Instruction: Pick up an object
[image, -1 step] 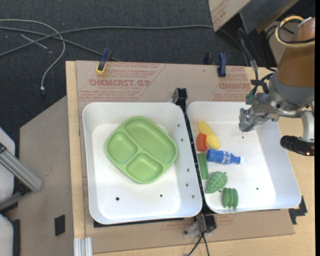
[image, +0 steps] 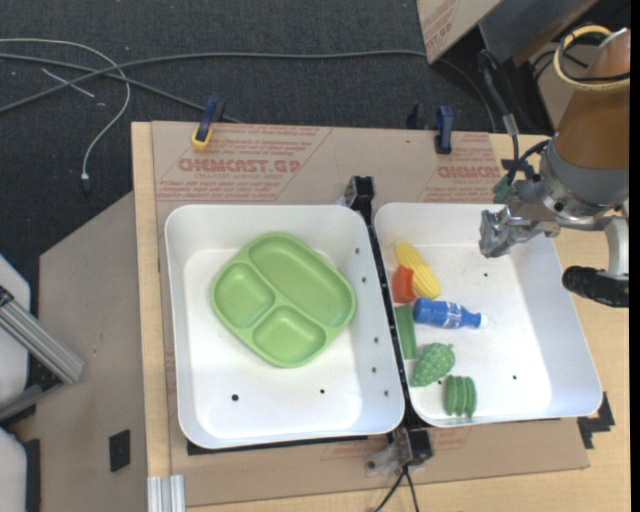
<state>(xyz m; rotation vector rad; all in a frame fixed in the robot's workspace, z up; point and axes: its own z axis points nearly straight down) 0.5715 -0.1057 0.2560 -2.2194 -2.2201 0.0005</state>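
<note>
The pincer (image: 497, 238) hangs over the far part of the right bin (image: 560, 330), near its back wall, and nothing shows between its fingers; whether they are spread or closed I cannot tell from this slanted view. It sits over bare white floor, well apart from the toys, which suggests it is poised above the bin before choosing a target rather than mid-grasp.

The things to pick lie in a loose column against that bin's left wall. Nearest the pincer is a yellow corn cob (image: 414, 265), with an orange piece (image: 402, 286) touching it just below. A blue bottle (image: 446, 315) lies on its side, pointing toward the bin's middle, so it likely offers the easiest side-on grip. Beside it a long green piece (image: 405, 333) lies along the wall, then a bumpy green toy (image: 433, 364) and a ribbed green one (image: 460, 395) near the front edge. Crowding against the wall could leave little finger room.

The left bin (image: 190, 330) holds a green divided plate (image: 283, 299), lying flat. Both bins rest on a cardboard-covered tabletop (image: 270, 165), clamped at the back.
</note>
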